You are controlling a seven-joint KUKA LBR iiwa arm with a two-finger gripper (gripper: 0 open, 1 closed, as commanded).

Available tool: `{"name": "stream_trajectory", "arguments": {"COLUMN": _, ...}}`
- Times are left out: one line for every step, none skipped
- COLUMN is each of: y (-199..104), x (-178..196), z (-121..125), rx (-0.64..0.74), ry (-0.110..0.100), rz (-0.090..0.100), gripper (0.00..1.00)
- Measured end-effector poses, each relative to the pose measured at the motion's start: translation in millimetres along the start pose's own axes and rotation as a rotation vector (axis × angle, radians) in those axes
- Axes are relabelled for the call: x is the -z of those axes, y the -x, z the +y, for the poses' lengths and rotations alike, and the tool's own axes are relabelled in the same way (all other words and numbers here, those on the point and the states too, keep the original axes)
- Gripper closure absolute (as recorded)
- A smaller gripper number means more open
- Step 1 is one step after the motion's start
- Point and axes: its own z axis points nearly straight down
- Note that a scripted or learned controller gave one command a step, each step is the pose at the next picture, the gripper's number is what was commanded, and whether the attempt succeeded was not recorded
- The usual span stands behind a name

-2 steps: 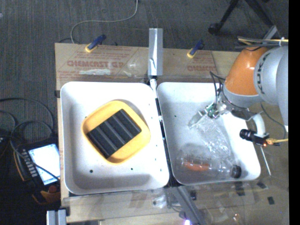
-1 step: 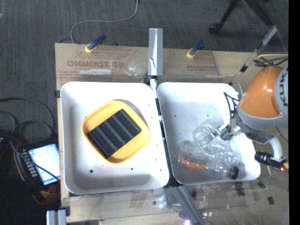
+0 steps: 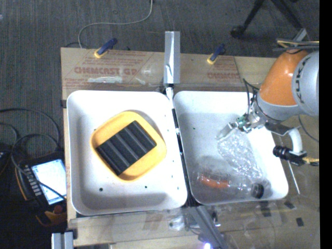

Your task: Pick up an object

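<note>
Two white bins sit side by side. One plastic bottle (image 3: 231,182), clear with an orange patch and a dark cap, lies at the near edge of the right bin (image 3: 199,123). One yellow tray (image 3: 128,144) with a black ribbed insert rests alone in the left bin (image 3: 83,113). One gripper (image 3: 244,123) hangs over the right bin, touching one crumpled clear wrapper (image 3: 238,152).

The gripper (image 3: 243,122) hangs over the right bin (image 3: 199,119), near its far right side; just below it and nearer the camera a crumpled plastic bag (image 3: 238,152) lies in that bin; further forward sits a bottle (image 3: 228,181); well to its left, in the left bin (image 3: 83,108), rests a ridged tray (image 3: 128,145).
</note>
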Motion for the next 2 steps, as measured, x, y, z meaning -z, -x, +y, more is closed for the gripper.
{"name": "stream_trajectory", "arguments": {"y": -17, "x": -22, "z": -31, "rx": 0.102, "ry": 0.015, "rz": -0.013, "gripper": 0.0}}
{"name": "stream_trajectory", "arguments": {"y": 8, "x": -7, "z": -61, "rx": -0.3, "ry": 0.0, "rz": -0.002, "gripper": 0.0}}
